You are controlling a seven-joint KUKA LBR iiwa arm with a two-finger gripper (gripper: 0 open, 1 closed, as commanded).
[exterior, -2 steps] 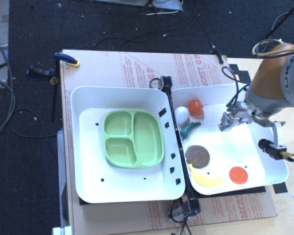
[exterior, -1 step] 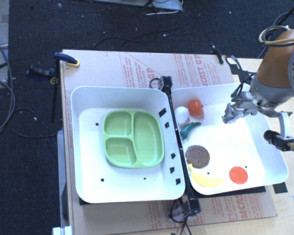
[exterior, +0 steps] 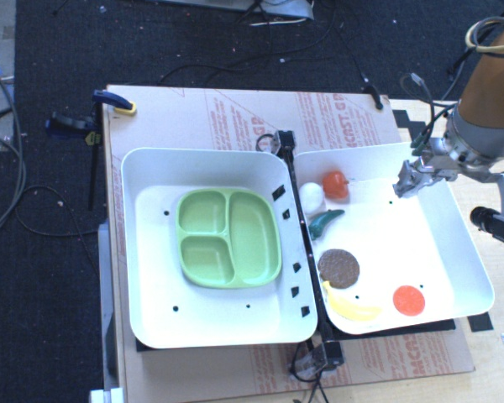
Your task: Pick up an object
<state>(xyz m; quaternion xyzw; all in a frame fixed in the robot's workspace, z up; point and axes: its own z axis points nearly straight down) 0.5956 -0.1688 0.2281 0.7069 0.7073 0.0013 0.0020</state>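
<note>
Orange-red round toy (exterior: 337, 185) beside white egg (exterior: 311, 196), right bin (exterior: 454, 225)

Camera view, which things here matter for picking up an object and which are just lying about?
For the job:
tool
tomato
white ball
teal piece
brown disc
banana
red disc
right bin

Lying about:
green divided plate
left bin
blue clamp

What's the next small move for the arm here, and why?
Probably shift the gripper left, toward the orange-red tomato-like object. The gripper hovers over the right bin's far edge, and that object looks nearest, beside a white ball.
</note>
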